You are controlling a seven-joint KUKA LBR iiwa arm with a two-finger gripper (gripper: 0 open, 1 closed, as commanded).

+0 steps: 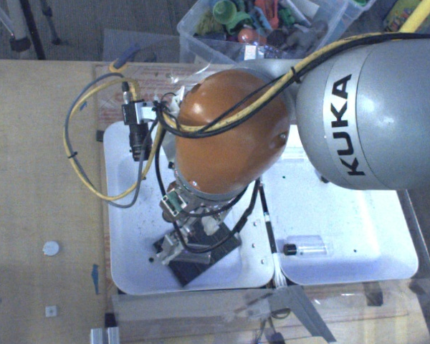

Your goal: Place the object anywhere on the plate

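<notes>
The gripper point(180, 241) is hovering over a dark object point(201, 258) in the left bin point(122, 264); its grip I cannot tell. Next move: securing the object and finding the plate.

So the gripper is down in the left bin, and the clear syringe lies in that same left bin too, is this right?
Not quite. The camera view shows the gripper down in the left bin, but the clear syringe lies in the right bin, near its front edge.
</notes>
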